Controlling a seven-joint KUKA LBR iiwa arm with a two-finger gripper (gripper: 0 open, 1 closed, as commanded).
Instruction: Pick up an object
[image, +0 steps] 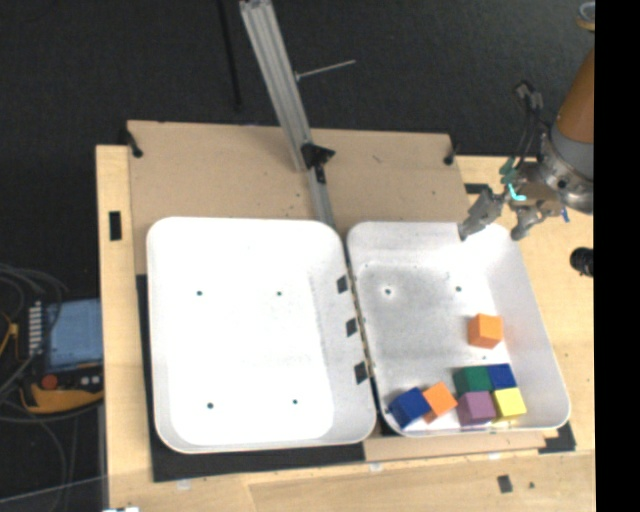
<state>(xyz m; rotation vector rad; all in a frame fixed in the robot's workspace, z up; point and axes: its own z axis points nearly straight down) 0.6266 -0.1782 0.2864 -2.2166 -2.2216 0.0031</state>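
Note:
My gripper (497, 222) hangs over the far right corner of the right bin (420, 260), fingers spread open with nothing between them. An orange cube (485, 330) lies alone in the right bin, well below the gripper. Along the bin's near edge sits a cluster: a blue cube (408, 405), an orange cube (439, 399), a green cube (472, 380), a dark blue cube (500, 376), a purple cube (478, 406) and a yellow cube (510, 402).
The left bin (245, 330) sits beside the right one, with black clips along their shared edge. A slanted metal post (285, 95) rises behind the bins. A blue device with cables (70, 335) lies off the bench's left side.

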